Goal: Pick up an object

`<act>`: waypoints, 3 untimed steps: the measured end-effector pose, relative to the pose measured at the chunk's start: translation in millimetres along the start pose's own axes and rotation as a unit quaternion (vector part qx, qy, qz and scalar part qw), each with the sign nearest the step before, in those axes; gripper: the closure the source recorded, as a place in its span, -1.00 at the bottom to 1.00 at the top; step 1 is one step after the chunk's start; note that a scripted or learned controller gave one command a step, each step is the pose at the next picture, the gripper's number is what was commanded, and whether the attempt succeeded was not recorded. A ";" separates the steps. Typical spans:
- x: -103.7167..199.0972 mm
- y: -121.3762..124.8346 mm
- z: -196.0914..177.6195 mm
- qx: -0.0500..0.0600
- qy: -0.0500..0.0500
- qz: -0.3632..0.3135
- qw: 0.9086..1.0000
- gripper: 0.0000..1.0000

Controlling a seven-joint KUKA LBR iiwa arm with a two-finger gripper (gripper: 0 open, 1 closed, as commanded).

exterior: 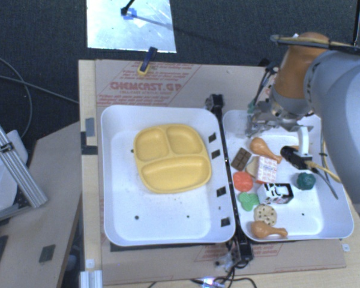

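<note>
Cardboard under the bins reads "CHEMCAST G".

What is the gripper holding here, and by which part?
Nothing that can be seen. The gripper hovers over the far end of the right bin, just above the drumstick, with no object visibly held.

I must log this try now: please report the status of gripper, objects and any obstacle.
Gripper low at right bin's far end, nothing seen held. Nearest object: drumstick. Toys crowded together there. Yellow tray alone in left bin.
</note>
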State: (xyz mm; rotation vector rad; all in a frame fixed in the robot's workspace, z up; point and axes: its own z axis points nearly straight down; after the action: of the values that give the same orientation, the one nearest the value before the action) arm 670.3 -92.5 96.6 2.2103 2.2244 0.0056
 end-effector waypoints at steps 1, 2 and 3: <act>0.0 -0.1 0.3 0.000 0.000 -0.001 1.000 -1.00; 0.0 1.2 -11.4 -0.002 0.000 -0.002 1.000 1.00; -0.1 1.0 -10.9 -0.001 -0.001 -0.002 1.000 -1.00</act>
State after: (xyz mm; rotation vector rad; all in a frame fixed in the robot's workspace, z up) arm 671.3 -92.6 107.6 2.2034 2.2271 0.0067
